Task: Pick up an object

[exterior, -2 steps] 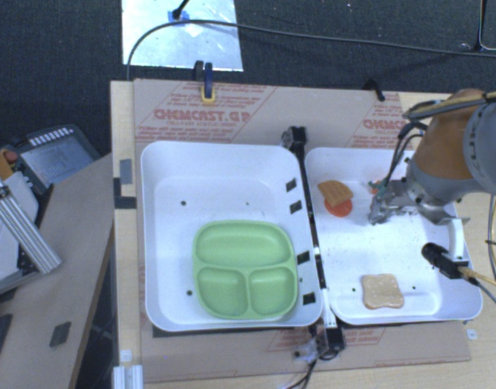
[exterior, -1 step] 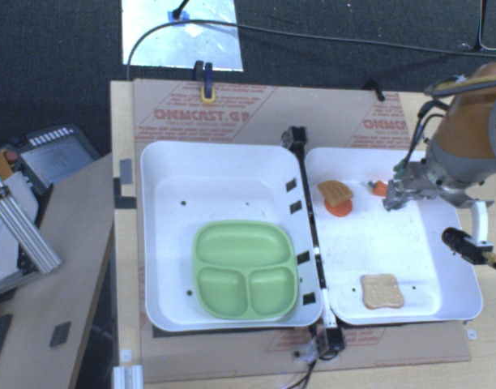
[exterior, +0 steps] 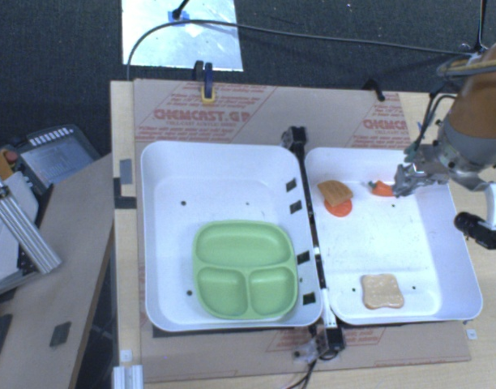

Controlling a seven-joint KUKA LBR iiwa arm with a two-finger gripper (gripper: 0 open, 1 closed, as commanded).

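The right bin [exterior: 442, 258] holds three small food items. A tan toast piece [exterior: 335, 190] lies on a red disc [exterior: 339, 209] near the bin's far left corner. A small orange-red item [exterior: 382, 188] sits at the far wall, right of the toast. A pale bread slice [exterior: 382, 291] rests near the front wall. My gripper [exterior: 407, 180] hangs low at the far side of the right bin, its tip just right of the orange-red item and seemingly touching it. Nothing is visibly lifted.
The left bin [exterior: 167, 217] carries a green divided plate [exterior: 245, 268] in its front half. A black divider with clips [exterior: 306, 225] runs between the bins. The arm's grey wrist and orange band [exterior: 475, 112] stand over the right bin's far right corner.
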